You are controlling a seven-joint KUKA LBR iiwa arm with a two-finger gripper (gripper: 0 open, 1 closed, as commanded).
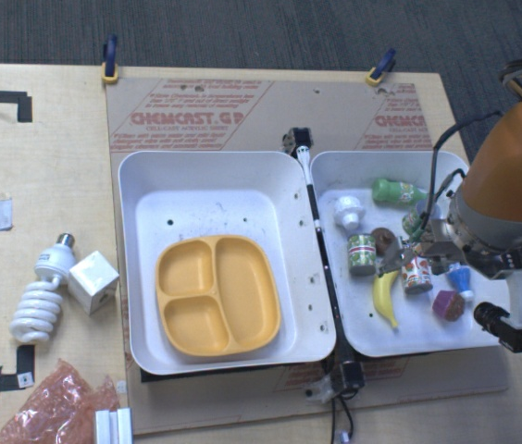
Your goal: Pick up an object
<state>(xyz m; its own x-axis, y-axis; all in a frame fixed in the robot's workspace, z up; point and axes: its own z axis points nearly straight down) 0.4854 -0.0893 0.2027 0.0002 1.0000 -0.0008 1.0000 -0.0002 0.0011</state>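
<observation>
Tool (416, 259), grip state unreadable, hovers by a small can (417, 275); banana (385, 299) lies lengthwise toward the bin's near edge.

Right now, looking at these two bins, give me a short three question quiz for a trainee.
1. True or false: the yellow tray lies in the left bin.
2. Which bin holds the banana? A) left B) right
3. Fill in: the light bulb lies outside the bins, beside a white ____.

Key: 1 true; 2 B, the right bin; 3 cube.
</observation>
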